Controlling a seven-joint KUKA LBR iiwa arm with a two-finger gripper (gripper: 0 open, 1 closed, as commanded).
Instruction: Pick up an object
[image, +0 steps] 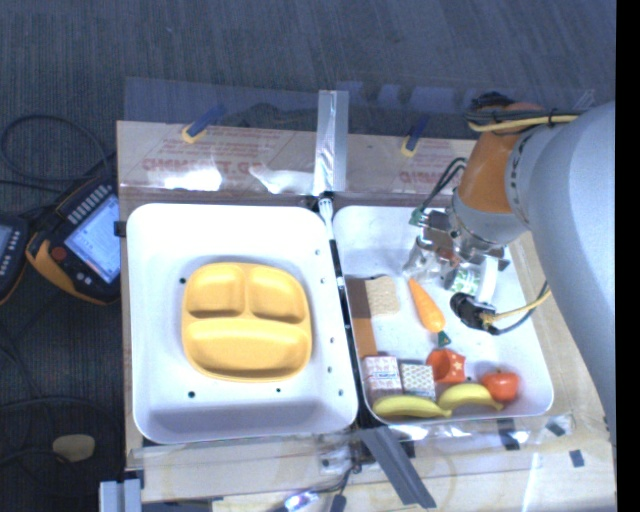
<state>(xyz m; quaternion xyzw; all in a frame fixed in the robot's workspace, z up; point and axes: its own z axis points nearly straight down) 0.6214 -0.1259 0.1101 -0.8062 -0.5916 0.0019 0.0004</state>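
My gripper (441, 258) hangs low over the back part of the right bin (530, 345), just above and right of the top end of an orange carrot (427, 306). The carrot lies slantwise on the bin floor. A tan cracker-like slab (381, 296) lies to its left beside a brown strip (357, 303). Along the front lie two small patterned boxes (398, 375), two yellow bananas (437, 401), a red pepper (446, 364) and a red tomato (501, 384). Nothing can be seen held in the gripper.
The left bin (150, 330) holds a yellow divided plate (246, 320). The arm's grey body and orange band (490, 180) cover the bench's right side. A cable (500, 315) loops from the wrist over the right bin. A handheld controller (85, 245) lies left of the bench.
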